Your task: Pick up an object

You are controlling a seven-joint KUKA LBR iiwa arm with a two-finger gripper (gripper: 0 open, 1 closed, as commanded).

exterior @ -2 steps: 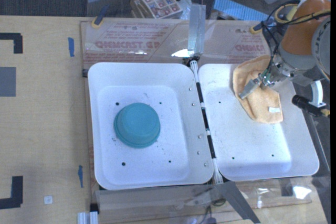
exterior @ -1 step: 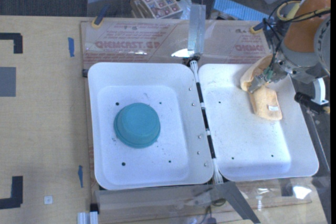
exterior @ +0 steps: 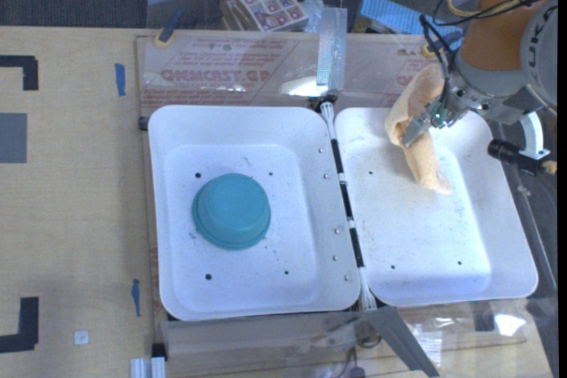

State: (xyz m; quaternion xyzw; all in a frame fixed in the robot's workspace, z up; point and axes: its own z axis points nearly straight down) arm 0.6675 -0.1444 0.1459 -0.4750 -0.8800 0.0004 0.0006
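- Cluttered floor with boxes sits behind the bench point(exterior: 71, 146).
- Tan cloth point(exterior: 418, 137) is at the right bin's point(exterior: 425, 252) far end, draped around the gripper point(exterior: 423, 127), which looks pinched shut on it.
- Cloth's floppy, crumpled, pale tan.
- Teal bowl point(exterior: 231, 210) sits upside down in the left bin point(exterior: 177, 279), well apart from the cloth.

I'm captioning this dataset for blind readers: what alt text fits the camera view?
A grey robot arm's gripper grips a limp tan cloth over the right bin, at its far side. A teal bowl lies upside down in the left bin.
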